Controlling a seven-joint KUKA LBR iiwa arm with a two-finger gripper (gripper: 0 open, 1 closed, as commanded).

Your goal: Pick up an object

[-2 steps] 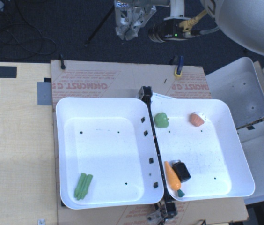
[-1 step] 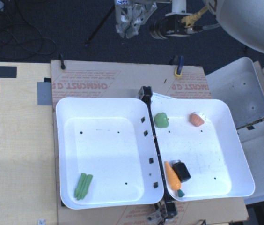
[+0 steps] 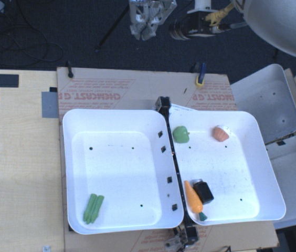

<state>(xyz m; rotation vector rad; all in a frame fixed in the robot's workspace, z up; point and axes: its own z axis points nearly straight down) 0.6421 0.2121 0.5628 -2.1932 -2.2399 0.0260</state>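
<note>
**A:** Where do you stand on the pick?

**B:** You're at the very start, as I judge it. Your gripper (image 3: 147, 22) hangs at the far edge of the scene, beyond the cardboard sheet (image 3: 137, 91), well apart from both bins. Nothing sits between its fingers; how wide they are parted I cannot tell, since it's small and blurred there.

**A:** What can you go for?

**B:** In the right bin (image 3: 263, 156) you have a green round object (image 3: 180, 134) near the far-left corner beside the divider, a pinkish-orange object (image 3: 221, 134) further right, and at the near-left corner an orange carrot-shaped toy (image 3: 192, 196) touching a black block (image 3: 202, 191). In the left bin (image 3: 74, 156), a green pod-shaped piece (image 3: 93, 208) lies alone near the near-left corner.

**A:** So what does your next move call for?

**B:** You need to choose one target, bring the arm in over it and descend. The pinkish-orange object looks easiest to me: free on all sides. The carrot and block crowd each other and the wall, so you'd risk a poor grasp there.
</note>
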